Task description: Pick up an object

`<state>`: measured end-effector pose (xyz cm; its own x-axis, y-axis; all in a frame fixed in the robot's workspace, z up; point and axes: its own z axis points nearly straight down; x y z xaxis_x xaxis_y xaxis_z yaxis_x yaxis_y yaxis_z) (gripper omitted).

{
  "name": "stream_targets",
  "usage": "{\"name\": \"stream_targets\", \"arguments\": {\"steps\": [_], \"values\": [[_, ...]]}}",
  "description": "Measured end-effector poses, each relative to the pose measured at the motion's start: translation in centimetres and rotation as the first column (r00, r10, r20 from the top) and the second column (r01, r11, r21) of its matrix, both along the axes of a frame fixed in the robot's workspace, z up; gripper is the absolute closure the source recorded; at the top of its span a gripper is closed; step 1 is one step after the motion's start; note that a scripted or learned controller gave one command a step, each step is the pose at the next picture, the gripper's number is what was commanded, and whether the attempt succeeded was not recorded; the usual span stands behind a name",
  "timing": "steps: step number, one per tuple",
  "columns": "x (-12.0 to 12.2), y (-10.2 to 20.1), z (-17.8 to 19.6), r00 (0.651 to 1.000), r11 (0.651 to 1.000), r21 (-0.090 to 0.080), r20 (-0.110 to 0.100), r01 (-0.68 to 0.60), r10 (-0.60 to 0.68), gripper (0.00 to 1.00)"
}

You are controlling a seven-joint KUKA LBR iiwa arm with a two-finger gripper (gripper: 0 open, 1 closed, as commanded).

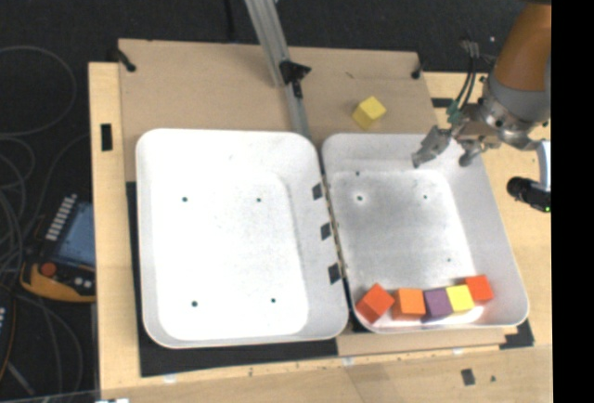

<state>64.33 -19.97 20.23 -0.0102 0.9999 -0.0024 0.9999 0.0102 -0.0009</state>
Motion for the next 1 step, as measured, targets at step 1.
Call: {"name": "stream_targets", "arguments": {"steps": [1], "values": [[-5.41,2.41,-9.16,1.0,1.0,0.005,-0.008,0.011,-0.011,0.0]]}}
